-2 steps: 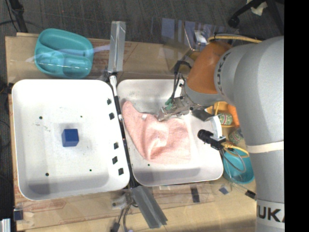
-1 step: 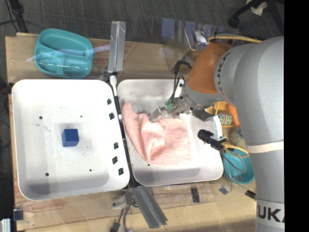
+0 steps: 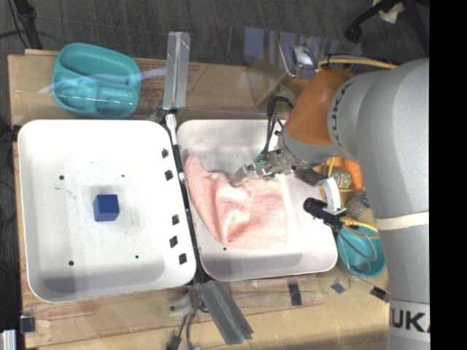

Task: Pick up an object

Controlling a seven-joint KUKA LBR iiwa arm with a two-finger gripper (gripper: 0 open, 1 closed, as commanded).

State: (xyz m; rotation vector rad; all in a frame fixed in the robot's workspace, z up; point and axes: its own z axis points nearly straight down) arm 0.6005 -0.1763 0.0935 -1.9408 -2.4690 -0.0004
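Far left of the gripper (image 3: 244, 173): blue cube (image 3: 106, 207) sits alone in the left bin (image 3: 44, 268), well apart from the claw, untouched. Teal tub (image 3: 95, 79) lies outside that bin, up and left of the claw.

Under and just below-left of the claw: pink cloth (image 3: 237, 206) in the right bin (image 3: 314, 257). Claw tip is low at the cloth's upper edge, looks to be touching or nearly so. Cannot tell how far open it is or whether any fabric is between the tips; too small and cluttered.

Step in hand, my read: grasp attempt on the cloth. To do it well, pinch a raised fold rather than flat fabric, close fully before lifting, then lift straight up and check the cloth comes away.

Cloth look: pale pink, terry-like, crumpled, spread over most of the bin floor, thicker ridge along its left side. Soft, will drape and may slip.

Right of the claw: tools and a teal bowl (image 3: 359, 250) beside the bin.
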